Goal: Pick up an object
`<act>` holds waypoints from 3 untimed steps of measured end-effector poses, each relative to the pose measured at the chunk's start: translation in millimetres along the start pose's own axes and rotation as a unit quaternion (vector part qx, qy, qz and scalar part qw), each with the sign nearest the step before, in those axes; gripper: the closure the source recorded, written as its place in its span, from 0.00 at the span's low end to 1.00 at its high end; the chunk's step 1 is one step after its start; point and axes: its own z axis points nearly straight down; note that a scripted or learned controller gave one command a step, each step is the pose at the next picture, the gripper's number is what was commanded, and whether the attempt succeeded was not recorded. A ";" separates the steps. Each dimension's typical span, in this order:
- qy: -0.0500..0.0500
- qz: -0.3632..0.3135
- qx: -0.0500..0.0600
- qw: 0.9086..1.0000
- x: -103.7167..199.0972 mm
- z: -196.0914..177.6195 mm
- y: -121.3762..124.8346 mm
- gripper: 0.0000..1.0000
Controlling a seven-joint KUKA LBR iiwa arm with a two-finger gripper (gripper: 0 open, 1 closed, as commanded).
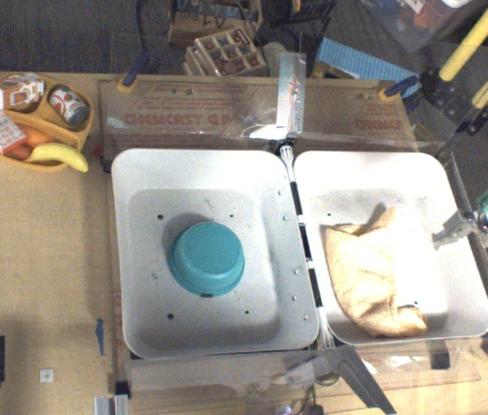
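The tan cloth (368,275) lies crumpled in the right bin (465,318), just across the divider from the teal bowl (208,258), which sits upside down in the left bin (140,180). The gripper (478,223) hovers at the right bin's far rim, beyond the cloth from the bowl — whether its fingers are open or closed I cannot tell. The cloth looks the nearer, easier target: come down over a raised fold, pinch deep, lift straight — the bowl's smooth dome would likely slip

Bowl (208,258) upside down in left bin (140,180); cloth (367,271) in bin (465,201) right of it; tray (28,128) far left of bowl.
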 end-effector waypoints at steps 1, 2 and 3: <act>-0.001 -0.041 -0.002 0.999 37.8 72.2 76.5 0.00; -0.002 -0.047 -0.004 0.999 63.8 161.3 151.3 0.00; -0.003 -0.134 -0.004 0.991 47.6 161.3 162.7 0.00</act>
